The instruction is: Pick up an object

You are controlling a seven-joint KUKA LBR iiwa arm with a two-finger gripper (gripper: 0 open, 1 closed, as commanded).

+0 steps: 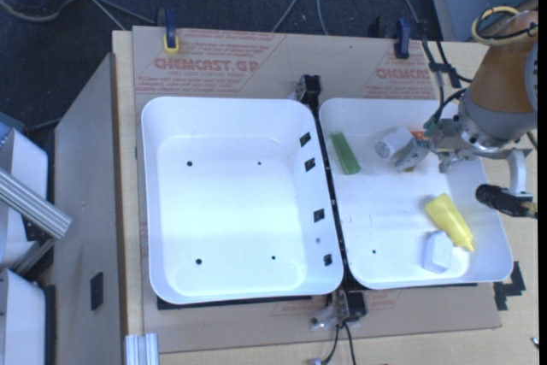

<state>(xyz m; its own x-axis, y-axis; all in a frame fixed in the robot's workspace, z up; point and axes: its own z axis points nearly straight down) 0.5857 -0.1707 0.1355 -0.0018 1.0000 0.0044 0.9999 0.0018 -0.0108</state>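
So my gripper (412, 153) is hanging over the right bin (389, 265), up around 1 o'clock from that bin's middle, and honestly I can't tell from this angle what state it's in. Right at its tip there's a small silvery-grey cylinder thing (387, 144) lying on its side, looks metallic or maybe pale plastic, with a tiny bit of orange (417, 134) showing just next to it. Whether I'm touching the cylinder or just beside it, can't say. Over at 10 o'clock in the same bin there's 1 flat green bar (345, 153), a long narrow block, lying nearly parallel to the divider between the bins. Down at 4 o'clock sits 1 yellow object (450, 220), chunky and kind of banana-coloured, tilted diagonally, and right under it at about 5 o'clock is 1 small white block (438, 252) that almost blends into the bin floor; those 2 are touching or very nearly. So that's 4 loose items in the right bin. The left bin (224, 120) has 4 little dark dots on its floor. 2 blue clamps (171, 35) pin the board at 12 o'clock.
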